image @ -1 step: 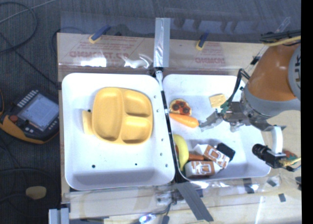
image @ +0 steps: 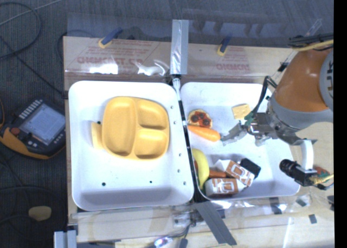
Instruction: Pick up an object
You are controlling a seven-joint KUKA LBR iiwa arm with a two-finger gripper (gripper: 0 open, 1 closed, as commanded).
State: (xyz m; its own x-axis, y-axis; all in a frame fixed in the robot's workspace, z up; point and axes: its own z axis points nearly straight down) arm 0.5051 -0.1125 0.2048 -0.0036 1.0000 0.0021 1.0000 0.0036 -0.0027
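Arm [image: 303, 87] reaches in from right, wrist bent low over right bin [image: 217, 94]. Gripper [image: 234, 133] points left twd carrot [image: 204, 132]; fingers spread apart, holding nothing.

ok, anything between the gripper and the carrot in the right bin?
Nothing visible. The gripper sits just right of the carrot over bare bin floor. The small pizza toy lies behind the carrot, out of that path.
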